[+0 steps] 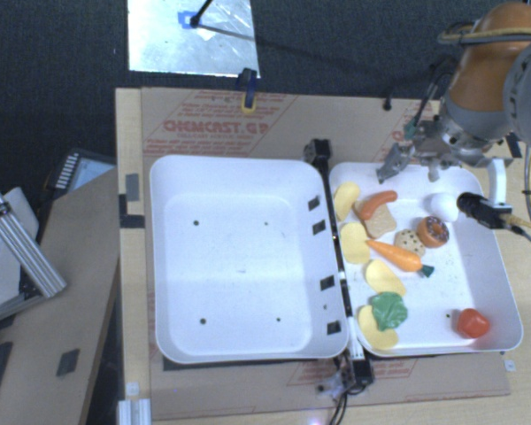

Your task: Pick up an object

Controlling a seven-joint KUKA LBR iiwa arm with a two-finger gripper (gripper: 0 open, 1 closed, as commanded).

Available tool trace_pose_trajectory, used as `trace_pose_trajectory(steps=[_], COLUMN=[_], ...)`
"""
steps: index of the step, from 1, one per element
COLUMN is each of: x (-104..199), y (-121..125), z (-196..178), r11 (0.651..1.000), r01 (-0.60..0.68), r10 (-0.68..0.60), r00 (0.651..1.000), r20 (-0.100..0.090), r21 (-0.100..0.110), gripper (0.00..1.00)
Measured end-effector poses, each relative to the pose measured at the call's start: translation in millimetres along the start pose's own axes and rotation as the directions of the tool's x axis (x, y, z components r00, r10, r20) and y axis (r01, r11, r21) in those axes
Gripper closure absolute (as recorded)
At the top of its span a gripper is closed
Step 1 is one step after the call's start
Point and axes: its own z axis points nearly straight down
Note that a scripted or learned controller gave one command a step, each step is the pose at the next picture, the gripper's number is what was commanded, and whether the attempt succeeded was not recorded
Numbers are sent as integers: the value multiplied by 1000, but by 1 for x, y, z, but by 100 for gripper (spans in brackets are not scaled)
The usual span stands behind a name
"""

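Poised above the far edge of the right shallow white plastic bin [504, 312], end effector [418, 155] of the grey arm with the orange band; impossible to tell from this slant how it is set. Nothing visibly gripped.

Below and toward the near side, a crowd of toy food: orange-red sausage [376, 204] lying across a tan slice of bread [380, 224], pale yellow oval pieces [346, 199] along the left wall, long orange carrot with a green tip [398, 256], brown dotted cookie [408, 241], glazed brown doughnut [433, 231], white egg-like ball [442, 205], green leafy lump [388, 310], red tomato [473, 323] alone in the near right corner. Left shallow white plastic bin [239, 255] just beside, on the cardboard-covered worktop [212, 122].

Likely trouble: touching, overlapping pieces, so a descent on the sausage probably nudging the bread or catching two things at once. Round, smooth pieces like the egg-like ball apt to squirt sideways. Yellow ovals against the wall risking a strike on the rim. Thin flat pieces hard to get under.
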Motion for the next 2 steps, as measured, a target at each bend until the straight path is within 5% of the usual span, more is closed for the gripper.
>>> trace_pose_trajectory(steps=[1,2], x=[24,23], y=[18,18], z=[107,93], r11=[1000,1000], r01=[4,3], r10=[-4,-3], r00=[1000,1000], r20=[0,1], r21=[0,-3], gripper=[0,100])
